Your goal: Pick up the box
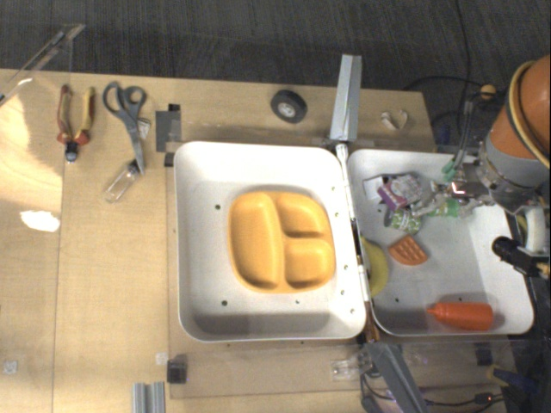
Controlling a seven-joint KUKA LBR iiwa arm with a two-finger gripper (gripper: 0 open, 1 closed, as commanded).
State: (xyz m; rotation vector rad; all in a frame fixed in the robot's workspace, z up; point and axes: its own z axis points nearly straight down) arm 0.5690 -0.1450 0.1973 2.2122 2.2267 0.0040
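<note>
Nearest the lens lies the bench's [86,274] front edge, where bare wood is left open to the left of both bins. The left bin [198,231] is taken up at its middle by a yellow divided tray [280,239], with a clear white margin kept all round it. The right bin [508,265] touches it along a shared rim; open floor is seen at its centre and right.

The arm [525,136] is brought in from the right over the far right corner of that bin, its orange band uppermost, with the gripper [458,188] held low beside the clutter at the back. Whether it is spread or closed cannot be told.

What is taken for the box [398,188], a small purple-and-white pack, lies at the back left of the right bin, just left of the gripper and crowded by a green-and-white packet [405,220] touching it. An orange bottle [461,315] lies along the front wall, a yellow piece [376,265] against the left wall, and an orange ridged piece [409,250] just beside it.

Scissors [129,114], pliers [73,119] and a tape roll [289,106] are left on the bench behind, well apart from the bins.
</note>
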